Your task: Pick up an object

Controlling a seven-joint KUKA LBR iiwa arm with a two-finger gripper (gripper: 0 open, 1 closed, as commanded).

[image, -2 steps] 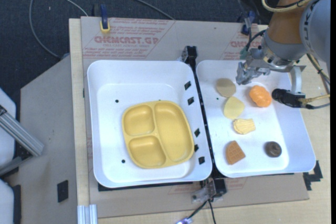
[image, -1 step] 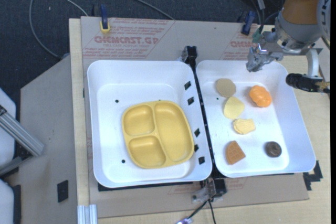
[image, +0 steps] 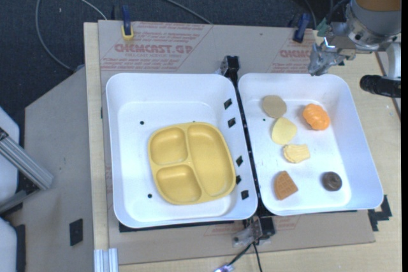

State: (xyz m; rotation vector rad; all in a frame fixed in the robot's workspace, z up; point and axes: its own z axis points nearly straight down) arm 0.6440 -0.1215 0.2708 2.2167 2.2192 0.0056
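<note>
On the bench we see two shallow white bins side by side, the left bin (image: 121, 137) and the right bin (image: 357, 156), resting on a brown board (image: 191, 41) printed with red lettering. The largest thing inside them is one yellow divided tray (image: 191, 162) with three compartments, lying flat in the middle of the left bin. Above the far right corner of the right bin hangs the grey arm (image: 376, 16) with its orange band, and at its tip the gripper (image: 324, 64) sits just over the bin's back rim; whether it is open or closed we cannot tell, and we see nothing between its tips. The right bin holds six small objects, one of each kind, all lying below and apart from the gripper. Nearest to it are an orange rounded piece (image: 315, 116), just below and slightly left of it, and a tan flat disc (image: 274, 106), further left. Below the disc lies a pale yellow oval (image: 284, 131), then a pale ridged piece (image: 296, 153) just beside it. Nearest the front edge, well apart from the gripper, rest an orange-brown wedge (image: 285, 185) and a dark brown round piece (image: 331, 181).
</note>
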